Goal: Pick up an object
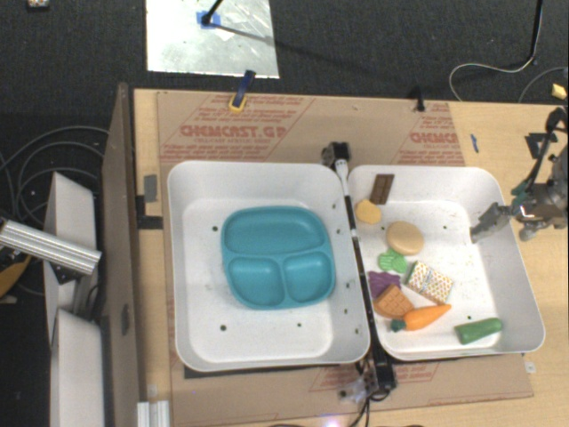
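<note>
Camera view: end effector at right bin rim (finger state cannot be told); carrot ungrasped, pick pending.

Grey metal jaws on a cluttered wrist (dark cables above).

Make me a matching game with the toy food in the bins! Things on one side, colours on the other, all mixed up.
Things:
1. carrot
2. divided plate
3. round cookie
4. chocolate bar

Colours:
A. tan
B. brown
C. orange
D. teal

Pairs: 1-C, 2-D, 3-A, 4-B
</note>
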Robot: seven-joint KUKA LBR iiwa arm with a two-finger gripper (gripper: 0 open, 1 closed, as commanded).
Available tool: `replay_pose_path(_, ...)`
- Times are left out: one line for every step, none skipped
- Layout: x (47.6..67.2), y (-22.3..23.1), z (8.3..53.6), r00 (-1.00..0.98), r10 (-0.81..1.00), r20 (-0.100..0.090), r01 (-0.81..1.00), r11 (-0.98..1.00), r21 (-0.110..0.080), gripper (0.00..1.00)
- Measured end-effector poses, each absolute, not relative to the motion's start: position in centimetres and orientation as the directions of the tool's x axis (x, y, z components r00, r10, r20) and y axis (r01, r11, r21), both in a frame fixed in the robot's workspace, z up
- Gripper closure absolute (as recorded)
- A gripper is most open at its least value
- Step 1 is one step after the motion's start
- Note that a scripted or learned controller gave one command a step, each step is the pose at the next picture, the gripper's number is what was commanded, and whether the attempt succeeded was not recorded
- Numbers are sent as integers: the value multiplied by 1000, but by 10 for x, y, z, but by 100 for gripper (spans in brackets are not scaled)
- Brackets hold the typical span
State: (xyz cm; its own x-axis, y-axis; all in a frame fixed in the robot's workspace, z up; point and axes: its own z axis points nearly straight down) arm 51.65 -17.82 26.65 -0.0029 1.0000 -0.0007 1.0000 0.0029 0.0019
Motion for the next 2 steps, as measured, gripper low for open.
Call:
replay_pose_path(578,-115,146,-10,1000,2,1000,10,3,0)
replay_pose_path(592,-119,83,-5,1000,0,1000,5,2,0)
